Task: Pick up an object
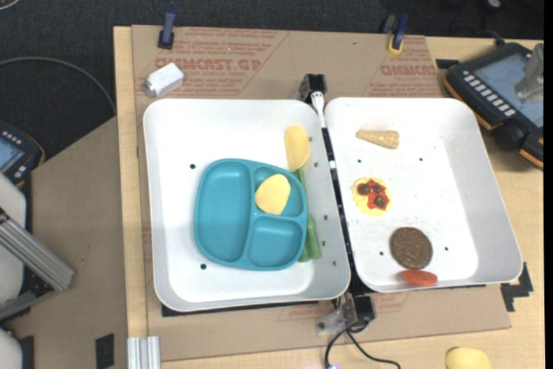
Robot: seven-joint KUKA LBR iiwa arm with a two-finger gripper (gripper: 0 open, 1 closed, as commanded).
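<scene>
**Toys lay in both bins; fingers' state could not be told**

The left bin (pixel 164 186) held a blue tray (pixel 226 225) with a yellow piece (pixel 274 194) on it. The right bin (pixel 484 186) held a cone (pixel 378 137), its long axis left-right, a pizza piece (pixel 372 195), a brown disc (pixel 410 247) and a red piece (pixel 419 277) near the front edge. The right bin's things lay well apart, offering open room.
</scene>
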